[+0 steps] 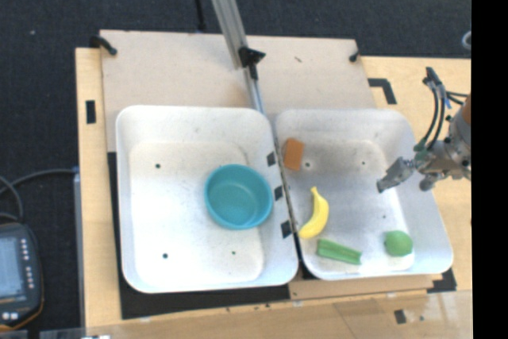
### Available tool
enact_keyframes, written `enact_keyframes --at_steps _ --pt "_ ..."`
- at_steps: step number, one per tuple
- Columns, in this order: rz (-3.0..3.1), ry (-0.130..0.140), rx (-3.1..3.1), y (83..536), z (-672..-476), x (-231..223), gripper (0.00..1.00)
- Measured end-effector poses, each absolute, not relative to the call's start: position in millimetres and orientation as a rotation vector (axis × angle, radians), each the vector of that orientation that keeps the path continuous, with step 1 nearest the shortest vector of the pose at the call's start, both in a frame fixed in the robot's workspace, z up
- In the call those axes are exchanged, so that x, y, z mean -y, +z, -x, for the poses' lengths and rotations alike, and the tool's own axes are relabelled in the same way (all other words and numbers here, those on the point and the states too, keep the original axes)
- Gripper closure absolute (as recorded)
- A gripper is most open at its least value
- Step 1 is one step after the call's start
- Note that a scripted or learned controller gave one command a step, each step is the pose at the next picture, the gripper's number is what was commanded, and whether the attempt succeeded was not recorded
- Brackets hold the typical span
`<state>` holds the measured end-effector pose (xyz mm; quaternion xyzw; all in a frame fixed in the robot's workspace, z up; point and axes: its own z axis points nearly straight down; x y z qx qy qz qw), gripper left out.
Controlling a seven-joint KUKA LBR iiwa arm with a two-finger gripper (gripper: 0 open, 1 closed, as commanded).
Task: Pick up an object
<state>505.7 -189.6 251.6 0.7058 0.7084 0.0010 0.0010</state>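
I am at the approach step: nothing is lifted yet. My claw [405, 175] hangs over the right edge of the right bin [341, 123], above bare white floor, with no object between its fingers. The two fingers look spread somewhat apart, one pointing toward the bin's middle, the other nearer the rim.

The candidates lie along the right bin's near side: a green ball-like object [398, 243] in the near right corner, a long green vegetable [339, 252] just beside it, and a banana [315, 214] close to the divider. An orange object [293, 154] sits toward the far left corner. A blue bowl [238, 196] rests in the left bin [159, 139].

The green ball is closest, I judge; my next move calls for shifting toward the near edge, centring over it, then descending with fingers open.

My wrist is cut off at the right, and the fingertips are small and blurred, so their exact gap is uncertain.
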Motion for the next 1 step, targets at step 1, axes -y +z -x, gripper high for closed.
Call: enact_keyframes --at_steps 1 --pt "-2.217 0.004 -2.223 251.7 -505.7 189.6 0.00"
